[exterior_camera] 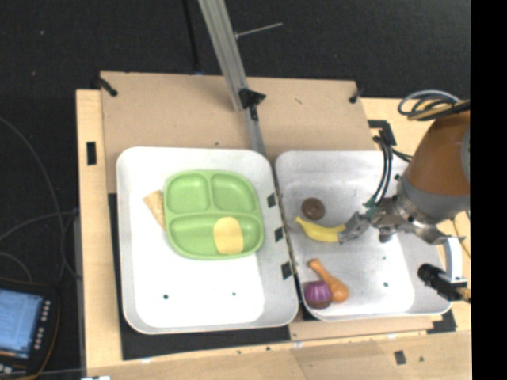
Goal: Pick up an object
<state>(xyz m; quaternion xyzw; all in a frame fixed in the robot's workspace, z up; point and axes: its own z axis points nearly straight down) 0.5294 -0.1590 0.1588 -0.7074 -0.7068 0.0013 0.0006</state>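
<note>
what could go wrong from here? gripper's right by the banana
1. The gripper sits at the tip of the banana, not over its middle; an end-on grab may slip or push it toward the brown ball.
2. The banana is curved and may roll out of a pinch.
3. The right bin wall is close to the wrist; sideways moves risk contact.

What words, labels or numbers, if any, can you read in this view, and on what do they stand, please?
None can be read.
The lit blue screen at the lower left edge shows faint lines, too small and blurred to read.
The green plastic divided plate and the two shallow white bins bear no print.
</note>
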